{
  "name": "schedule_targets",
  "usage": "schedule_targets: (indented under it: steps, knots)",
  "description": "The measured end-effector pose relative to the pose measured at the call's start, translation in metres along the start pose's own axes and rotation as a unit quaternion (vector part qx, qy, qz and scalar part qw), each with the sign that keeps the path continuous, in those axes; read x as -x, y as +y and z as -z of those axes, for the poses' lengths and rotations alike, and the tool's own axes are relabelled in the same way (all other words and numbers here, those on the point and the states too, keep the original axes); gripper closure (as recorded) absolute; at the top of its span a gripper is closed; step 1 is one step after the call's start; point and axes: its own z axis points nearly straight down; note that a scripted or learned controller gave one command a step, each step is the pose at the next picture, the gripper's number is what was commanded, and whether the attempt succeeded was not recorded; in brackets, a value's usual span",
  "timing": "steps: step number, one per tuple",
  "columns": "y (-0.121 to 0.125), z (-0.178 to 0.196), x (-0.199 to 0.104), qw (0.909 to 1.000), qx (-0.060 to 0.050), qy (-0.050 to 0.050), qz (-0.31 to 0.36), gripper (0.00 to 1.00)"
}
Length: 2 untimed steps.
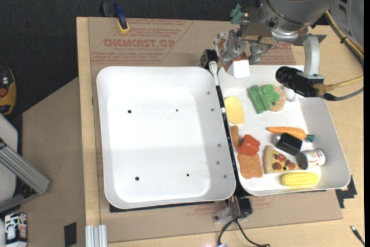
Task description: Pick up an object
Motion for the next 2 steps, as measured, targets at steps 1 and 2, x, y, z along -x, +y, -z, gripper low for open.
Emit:
schedule_targets:
  steps: [1,2]
  knots:
    - [-0.051,-0.074,-0.065,0.9999,-0.015,0.0,0.002,1.0]
    - [-0.054,-0.086,-0.18,0.9999,-0.009,0.002,0.004,1.0]
